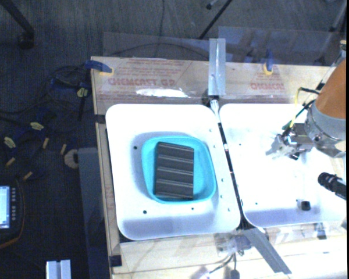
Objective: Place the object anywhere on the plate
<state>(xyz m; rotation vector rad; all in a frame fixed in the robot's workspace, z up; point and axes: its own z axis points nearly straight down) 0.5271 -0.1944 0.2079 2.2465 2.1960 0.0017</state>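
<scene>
Wooden bench (163, 77) bearing two shallow white bins side by side, left bin (122, 150) and right bin (250, 173), rims nearly touching.

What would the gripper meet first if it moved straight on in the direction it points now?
The gripper seems to point left and down over the right bin. Going straight on, it would probably touch that bin's bare white floor first, well before the blue plate in the left bin. Depth is hard to judge here.
</scene>
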